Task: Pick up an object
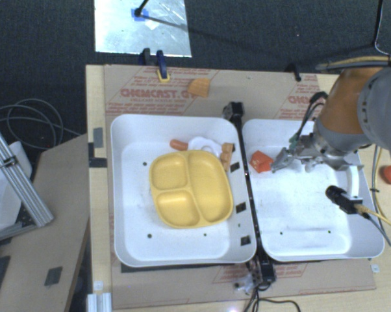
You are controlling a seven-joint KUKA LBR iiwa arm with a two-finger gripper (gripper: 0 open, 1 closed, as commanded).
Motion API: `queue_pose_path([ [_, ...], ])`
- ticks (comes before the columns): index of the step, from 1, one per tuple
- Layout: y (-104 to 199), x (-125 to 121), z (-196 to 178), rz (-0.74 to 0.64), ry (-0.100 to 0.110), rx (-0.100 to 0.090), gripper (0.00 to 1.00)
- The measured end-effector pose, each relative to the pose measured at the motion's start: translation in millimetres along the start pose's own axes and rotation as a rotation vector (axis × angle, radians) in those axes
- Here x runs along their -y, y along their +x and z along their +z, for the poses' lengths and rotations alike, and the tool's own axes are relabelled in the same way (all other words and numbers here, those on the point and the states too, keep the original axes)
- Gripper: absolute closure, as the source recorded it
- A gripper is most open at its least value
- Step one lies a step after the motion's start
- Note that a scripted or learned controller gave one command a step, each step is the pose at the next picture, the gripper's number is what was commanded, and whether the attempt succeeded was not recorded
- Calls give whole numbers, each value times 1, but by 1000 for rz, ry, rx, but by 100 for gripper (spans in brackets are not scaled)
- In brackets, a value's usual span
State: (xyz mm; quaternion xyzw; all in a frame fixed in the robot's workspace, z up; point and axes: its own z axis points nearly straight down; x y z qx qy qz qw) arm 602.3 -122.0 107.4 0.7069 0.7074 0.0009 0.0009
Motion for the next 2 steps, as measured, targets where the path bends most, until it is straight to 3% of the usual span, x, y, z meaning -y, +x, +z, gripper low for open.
queue_pose_path([
  [2, 0, 0, 0, 0, 0, 0, 0],
])
